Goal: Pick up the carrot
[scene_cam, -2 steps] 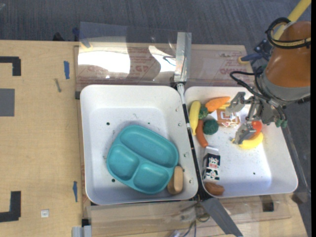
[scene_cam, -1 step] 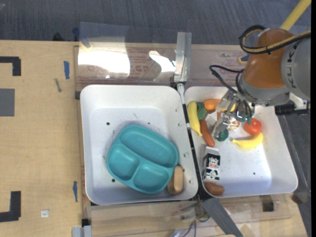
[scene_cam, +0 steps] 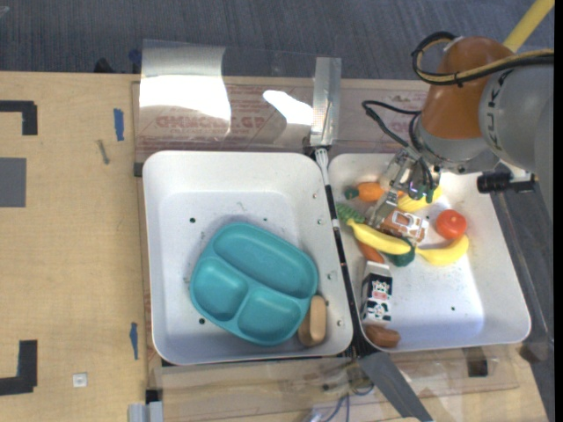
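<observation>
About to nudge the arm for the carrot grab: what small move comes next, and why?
Probably shift the gripper slightly toward the left bin, then lower. The carrot lies just on that side of it in the right bin, crowded by the bananas and tomato, so centring first seems safer.

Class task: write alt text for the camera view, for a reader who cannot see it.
The gripper hangs over the right bin, just right of the carrot, amid a banana, a tomato and a small carton. The left bin holds a teal tray.
</observation>
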You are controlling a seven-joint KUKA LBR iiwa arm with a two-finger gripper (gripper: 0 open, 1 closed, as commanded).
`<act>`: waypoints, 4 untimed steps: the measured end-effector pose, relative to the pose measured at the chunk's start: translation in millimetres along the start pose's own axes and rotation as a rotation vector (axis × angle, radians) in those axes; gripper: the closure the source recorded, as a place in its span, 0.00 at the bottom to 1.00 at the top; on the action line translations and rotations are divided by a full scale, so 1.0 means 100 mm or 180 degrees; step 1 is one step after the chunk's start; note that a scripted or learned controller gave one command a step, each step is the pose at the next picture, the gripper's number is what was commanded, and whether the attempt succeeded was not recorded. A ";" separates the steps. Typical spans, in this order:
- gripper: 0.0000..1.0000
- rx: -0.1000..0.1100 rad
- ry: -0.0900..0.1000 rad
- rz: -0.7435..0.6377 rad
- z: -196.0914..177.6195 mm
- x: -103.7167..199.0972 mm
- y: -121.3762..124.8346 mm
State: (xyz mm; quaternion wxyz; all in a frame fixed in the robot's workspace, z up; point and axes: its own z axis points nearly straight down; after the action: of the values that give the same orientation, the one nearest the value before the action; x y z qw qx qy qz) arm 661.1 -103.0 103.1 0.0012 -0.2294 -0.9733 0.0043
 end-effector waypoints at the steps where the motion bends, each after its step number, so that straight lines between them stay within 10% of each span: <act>1: 0.00 -0.0025 -0.0058 0.0122 -0.01 0.07 0.00; 2: 0.00 -0.0059 -0.0029 0.1214 -0.88 0.43 0.87; 3: 0.00 -0.0009 0.0013 0.1423 0.05 0.24 -0.20; 4: 0.00 -0.0055 -0.0021 0.1898 -0.87 0.38 0.41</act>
State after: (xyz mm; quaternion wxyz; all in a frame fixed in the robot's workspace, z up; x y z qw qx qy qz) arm 645.4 -48.5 189.5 -0.0053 -0.5051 -0.8630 -0.0030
